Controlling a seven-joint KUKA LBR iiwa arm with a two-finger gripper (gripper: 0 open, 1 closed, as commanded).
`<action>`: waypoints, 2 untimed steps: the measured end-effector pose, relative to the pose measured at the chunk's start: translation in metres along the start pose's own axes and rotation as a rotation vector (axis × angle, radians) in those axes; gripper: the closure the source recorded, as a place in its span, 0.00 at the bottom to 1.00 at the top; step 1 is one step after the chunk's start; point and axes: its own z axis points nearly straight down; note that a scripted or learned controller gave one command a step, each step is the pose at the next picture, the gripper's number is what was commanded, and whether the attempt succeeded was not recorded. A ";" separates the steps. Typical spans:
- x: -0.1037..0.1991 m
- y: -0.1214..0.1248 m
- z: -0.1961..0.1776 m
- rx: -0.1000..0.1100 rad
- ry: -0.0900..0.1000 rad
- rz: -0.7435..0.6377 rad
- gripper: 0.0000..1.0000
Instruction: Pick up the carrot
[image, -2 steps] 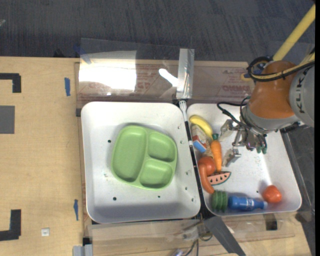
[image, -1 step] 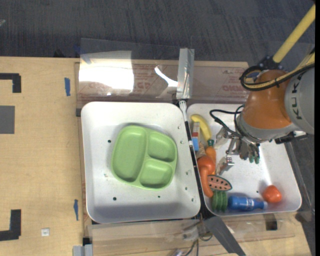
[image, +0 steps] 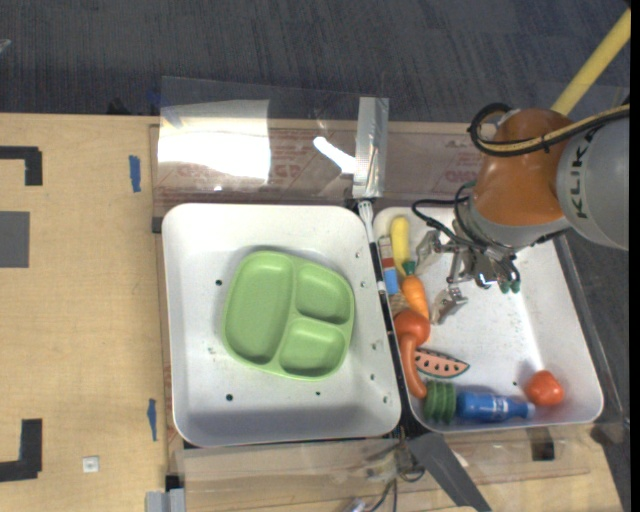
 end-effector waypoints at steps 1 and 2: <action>-0.004 0.000 -0.015 0.004 -0.013 -0.001 1.00; 0.025 0.079 -0.100 -0.003 0.001 0.193 1.00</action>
